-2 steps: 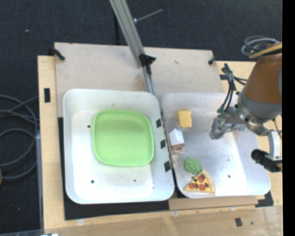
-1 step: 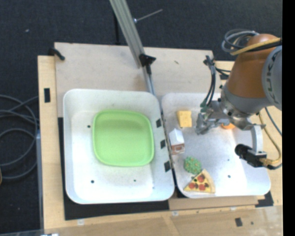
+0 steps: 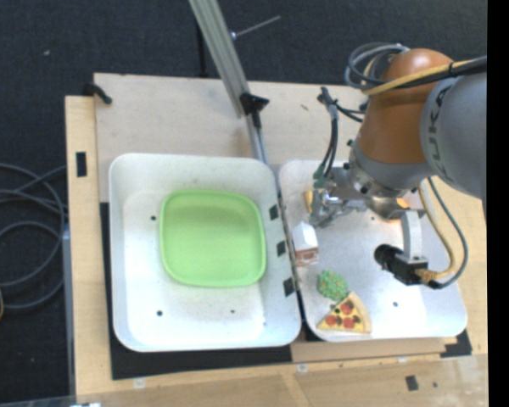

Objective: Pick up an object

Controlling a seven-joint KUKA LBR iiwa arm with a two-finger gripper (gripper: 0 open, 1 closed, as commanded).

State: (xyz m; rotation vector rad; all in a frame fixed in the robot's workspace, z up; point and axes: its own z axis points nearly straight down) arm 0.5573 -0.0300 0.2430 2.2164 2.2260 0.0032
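bench: pale wooden board (image 3: pixel 178 100) bearing two shallow white bins side by side
left bin: white tray (image 3: pixel 136 312) holding a square lime-green plastic plate (image 3: pixel 212 237) flat near its middle
right bin: white tray (image 3: pixel 433 312) under the grey arm with the orange band (image 3: pixel 407 117)
gripper: metal two-finger gripper (image 3: pixel 322 203) low over the right bin's far left corner; cannot tell how it stands
objects: small white and brown box (image 3: pixel 305 242) by the dividing wall, green broccoli toy (image 3: pixel 331 283) just nearer, pizza slice toy (image 3: pixel 346 315) at the near edge
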